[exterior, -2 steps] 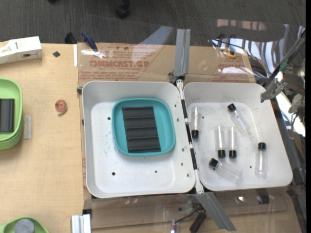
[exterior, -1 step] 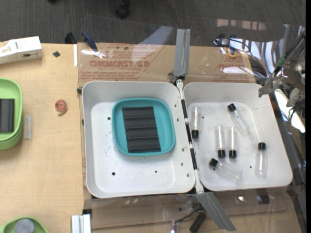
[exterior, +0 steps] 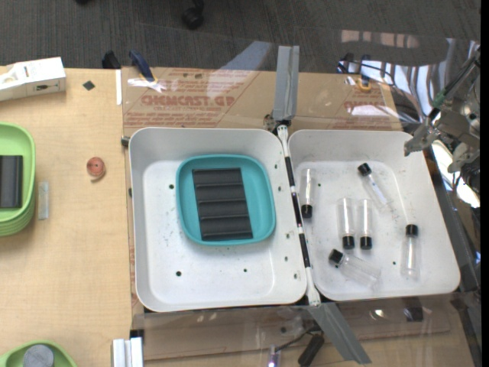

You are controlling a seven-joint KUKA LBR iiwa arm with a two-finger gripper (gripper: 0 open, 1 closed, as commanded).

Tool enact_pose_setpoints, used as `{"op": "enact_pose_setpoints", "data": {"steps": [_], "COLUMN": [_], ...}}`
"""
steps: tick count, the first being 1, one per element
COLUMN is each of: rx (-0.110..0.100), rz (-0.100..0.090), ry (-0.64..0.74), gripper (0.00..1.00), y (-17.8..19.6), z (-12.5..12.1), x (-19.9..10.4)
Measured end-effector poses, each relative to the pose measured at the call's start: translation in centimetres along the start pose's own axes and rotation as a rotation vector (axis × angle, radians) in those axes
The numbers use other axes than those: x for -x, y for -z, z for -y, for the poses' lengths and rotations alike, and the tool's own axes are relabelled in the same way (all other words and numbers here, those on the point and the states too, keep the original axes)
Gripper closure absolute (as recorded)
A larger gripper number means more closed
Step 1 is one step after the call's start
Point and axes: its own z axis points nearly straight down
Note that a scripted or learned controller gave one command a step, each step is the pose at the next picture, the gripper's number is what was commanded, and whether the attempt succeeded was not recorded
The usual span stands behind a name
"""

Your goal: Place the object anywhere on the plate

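Vials [exterior: 356, 222] sit loose in the right bin — grab one mid-body, carry toward 9 o'clock onto the plate [exterior: 262, 205]. Gripper [exterior: 428, 132] state — can't tell.

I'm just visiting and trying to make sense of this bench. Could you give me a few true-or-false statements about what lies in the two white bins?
1. The teal plate sits in the left bin. True.
2. Six clear vials with black caps lie in the right bin. True.
3. One vial already rests on the plate. False: the plate bears just a dark ribbed insert; every vial is in the right bin.
4. All vials stand upright. False: they lie on their sides.
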Motion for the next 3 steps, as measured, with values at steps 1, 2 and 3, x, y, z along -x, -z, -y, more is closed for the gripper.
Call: {"op": "enact_pose_setpoints", "data": {"steps": [1,2,3], "rx": [0.002,0.000,-0.001], "rz": [0.000,0.000,-0.001], "ry": [-0.052,-0.054,-0.078], "gripper": [0.00,0.00,0.00], "y": [1.9,1.2,0.5], "z": [-0.6,-0.1,0.4], "x": [0.0,-0.1,0.0]}}
